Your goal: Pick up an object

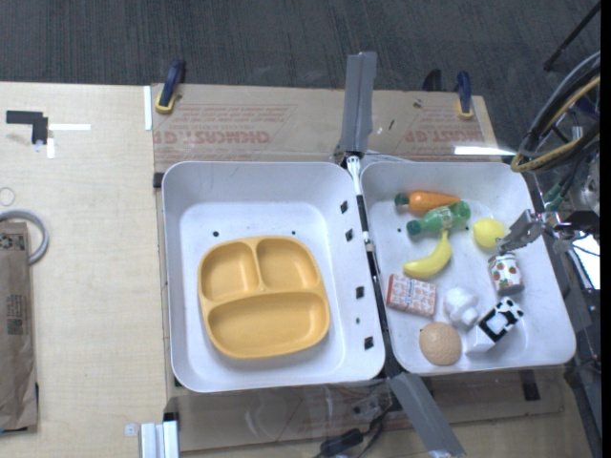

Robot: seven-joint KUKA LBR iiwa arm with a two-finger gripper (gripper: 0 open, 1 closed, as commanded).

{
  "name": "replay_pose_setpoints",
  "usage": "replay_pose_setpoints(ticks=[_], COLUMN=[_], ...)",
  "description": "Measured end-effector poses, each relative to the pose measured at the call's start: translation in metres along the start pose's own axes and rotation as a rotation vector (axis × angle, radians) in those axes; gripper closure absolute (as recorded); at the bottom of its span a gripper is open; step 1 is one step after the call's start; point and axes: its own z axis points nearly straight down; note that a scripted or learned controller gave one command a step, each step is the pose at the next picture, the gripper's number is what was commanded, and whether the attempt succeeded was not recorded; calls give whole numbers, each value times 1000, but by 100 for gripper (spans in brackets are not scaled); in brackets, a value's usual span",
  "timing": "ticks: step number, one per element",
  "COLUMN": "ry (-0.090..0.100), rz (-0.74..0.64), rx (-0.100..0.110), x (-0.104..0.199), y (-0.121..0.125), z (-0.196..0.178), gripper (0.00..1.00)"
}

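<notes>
Your end effector (520, 232) is poking in from the right edge of the right bin (558, 346), just beside the lemon (488, 232) and right above the little strawberry-print can (506, 273). Honestly I can't tell if it's open or closed from up here, it's small and tangled in with the cables.

Same overhead view, nothing looks picked yet. Your candidates all sit in that right bin: carrot (431, 199), green toy (437, 220), banana (431, 256), a red-and-white box (411, 295), a white lump (461, 304), a black-and-white cube (500, 321) and a tan egg-shaped thing (440, 343). The left bin (181, 284) just holds the yellow divided plate (263, 296).

What I'd worry about: the lemon and can are close together near the bin wall, so you could clip one while going for the other, or nudge a round thing away. The wall could also block a clean approach.
</notes>
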Motion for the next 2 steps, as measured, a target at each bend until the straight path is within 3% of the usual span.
replay_pose_setpoints(ticks=[1,2], ry=[0,-1], rz=[-41,-94], rx=[0,-6], x=[29,58], y=[-21,43], z=[3,183], gripper=[0,0])
